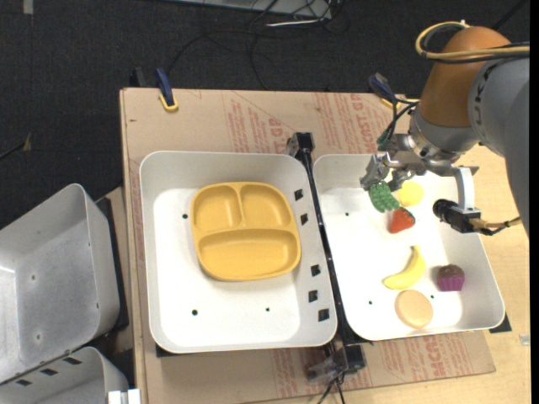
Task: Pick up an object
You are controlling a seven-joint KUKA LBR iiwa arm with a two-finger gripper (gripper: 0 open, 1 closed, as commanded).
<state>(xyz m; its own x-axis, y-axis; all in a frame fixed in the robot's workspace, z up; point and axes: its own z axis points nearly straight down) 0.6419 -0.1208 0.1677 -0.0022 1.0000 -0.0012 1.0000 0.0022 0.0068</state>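
- Gripper (381, 178) hangs over the top left part of the right bin (354, 310), at the end of the grey arm (497, 99) with the orange band (459, 66).
- I cannot tell if the claw is released or clenched, because its tips are too small and dark to make out.
- Right under the claw is a green toy (384, 198) with a bumpy look. It seems to touch the claw tips, but I cannot see if it is held.
- Just beside the green toy, on its right, is a small yellow toy (410, 194), round like a lemon.
- Just below those two lies a red toy strawberry (401, 220).
- Lower in the same bin lies a yellow toy banana (406, 270), bent like a smile.
- Near the banana, to its right, sits a small purple toy (450, 278), maybe grapes.
- Below the banana, near the front wall of the bin, lies a round tan toy (414, 308), flat like a cookie or a bun.
- A small black part (455, 215) with a wire sticks out over the right side of this bin.
- In the left bin (168, 310) sits a yellow plate (246, 231) with three sections. It lies flat, near the middle of the bin.
- Both bins rest side by side on a brown board (227, 112) with red print on it.
- To the far left, off the board, is a grey tub (50, 268).
- Cables (278, 23) run over the dark floor at the top.
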